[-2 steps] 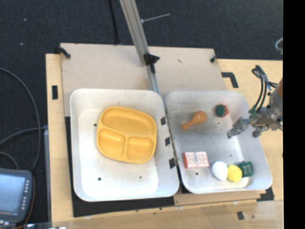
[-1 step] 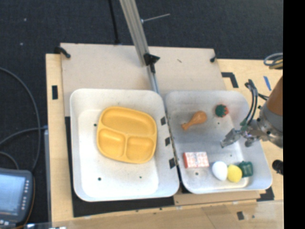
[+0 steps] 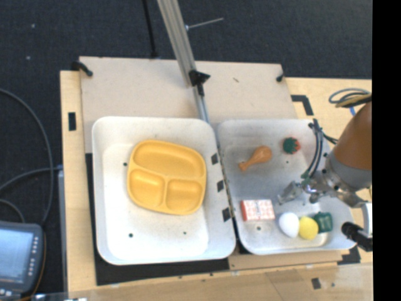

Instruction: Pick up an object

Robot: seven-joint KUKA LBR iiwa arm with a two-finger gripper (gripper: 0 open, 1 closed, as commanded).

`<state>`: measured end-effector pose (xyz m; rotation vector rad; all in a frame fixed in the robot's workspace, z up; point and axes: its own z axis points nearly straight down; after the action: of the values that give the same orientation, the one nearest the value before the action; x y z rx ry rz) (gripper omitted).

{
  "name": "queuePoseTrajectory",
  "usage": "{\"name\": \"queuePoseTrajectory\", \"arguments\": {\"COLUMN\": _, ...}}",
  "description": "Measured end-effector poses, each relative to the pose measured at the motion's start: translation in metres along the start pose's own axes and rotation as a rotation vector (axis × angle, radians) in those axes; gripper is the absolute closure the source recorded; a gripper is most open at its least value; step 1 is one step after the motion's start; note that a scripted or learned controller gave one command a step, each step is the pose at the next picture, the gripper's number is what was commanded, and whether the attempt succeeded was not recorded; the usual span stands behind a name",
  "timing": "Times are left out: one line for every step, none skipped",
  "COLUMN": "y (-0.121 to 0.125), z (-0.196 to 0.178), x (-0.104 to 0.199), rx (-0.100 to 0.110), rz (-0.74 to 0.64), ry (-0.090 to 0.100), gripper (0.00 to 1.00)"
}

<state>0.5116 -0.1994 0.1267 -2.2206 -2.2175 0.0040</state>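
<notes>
Camera view, arm [image 3: 354, 149] over right bin [image 3: 250, 140], jaws [image 3: 299, 192] above white egg [image 3: 289, 224]

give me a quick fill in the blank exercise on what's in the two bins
1. The yellow divided plate lies in the ____ bin.
2. The drumstick lies in the right bin, just left of the small ____ ball.
3. The white egg touches the ____ ball at the near edge.
4. The red and white box sits to the ____ of the white egg.

Missing words: left; green; yellow; left
</notes>
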Motion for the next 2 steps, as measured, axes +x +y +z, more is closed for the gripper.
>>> {"name": "queuePoseTrajectory", "arguments": {"y": 0.003, "z": -0.014, "x": -0.002, "rx": -0.009, "rz": 0.006, "ry": -0.003, "gripper": 1.00}}
{"name": "queuePoseTrajectory", "arguments": {"y": 0.000, "z": -0.076, "x": -0.009, "rx": -0.013, "rz": 0.002, "ry": -0.005, "gripper": 1.00}}
